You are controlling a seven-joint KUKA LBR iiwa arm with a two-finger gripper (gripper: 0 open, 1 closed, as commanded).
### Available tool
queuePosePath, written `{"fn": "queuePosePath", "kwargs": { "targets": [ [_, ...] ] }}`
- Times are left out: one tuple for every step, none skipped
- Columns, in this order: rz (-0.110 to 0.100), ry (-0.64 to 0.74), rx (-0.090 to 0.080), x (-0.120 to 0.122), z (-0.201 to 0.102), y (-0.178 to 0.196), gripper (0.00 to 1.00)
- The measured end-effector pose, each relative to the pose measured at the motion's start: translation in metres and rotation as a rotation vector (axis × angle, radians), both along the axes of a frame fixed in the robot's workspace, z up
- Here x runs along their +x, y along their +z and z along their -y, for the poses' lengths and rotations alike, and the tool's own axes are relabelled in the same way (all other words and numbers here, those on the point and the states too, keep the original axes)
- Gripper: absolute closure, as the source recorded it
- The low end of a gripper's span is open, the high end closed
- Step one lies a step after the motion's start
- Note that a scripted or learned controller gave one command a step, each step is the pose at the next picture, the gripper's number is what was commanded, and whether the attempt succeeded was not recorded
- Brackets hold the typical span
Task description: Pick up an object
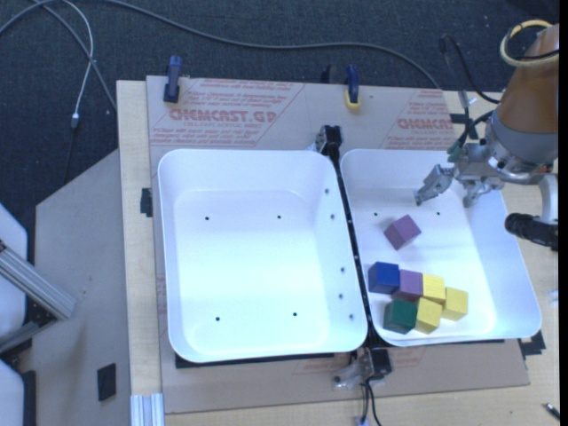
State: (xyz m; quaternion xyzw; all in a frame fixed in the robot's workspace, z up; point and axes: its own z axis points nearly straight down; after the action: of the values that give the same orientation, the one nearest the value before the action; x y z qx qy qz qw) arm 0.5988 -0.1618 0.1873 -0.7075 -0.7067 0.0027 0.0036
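Note:
In the right bin (524, 282) a lone purple cube (403, 231) lies near the middle. Closer to the front sits a cluster of several cubes: a blue cube (383, 276), a second purple cube (411, 282), a green cube (401, 314) and yellow cubes (441, 302). My gripper (453, 187) hovers over the bin's far part, up and to the right of the lone purple cube. Its two fingers are spread apart with nothing between them.
The left bin (177, 238) stands beside the right one, divided by a black strip. Two blue clamps (172, 74) hold the board at the back edge. A black cable loops over the dark floor at the top.

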Motion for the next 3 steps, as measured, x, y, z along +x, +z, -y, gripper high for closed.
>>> {"fn": "queuePosePath", "kwargs": {
  "targets": [
    [0.010, 0.001, -0.001, 0.002, 0.000, 0.005, 0.00],
    [0.006, 0.001, -0.001, -0.002, -0.002, -0.037, 0.00],
    [0.012, 0.002, -0.001, -0.008, -0.002, -0.080, 0.00]
  ]
}}
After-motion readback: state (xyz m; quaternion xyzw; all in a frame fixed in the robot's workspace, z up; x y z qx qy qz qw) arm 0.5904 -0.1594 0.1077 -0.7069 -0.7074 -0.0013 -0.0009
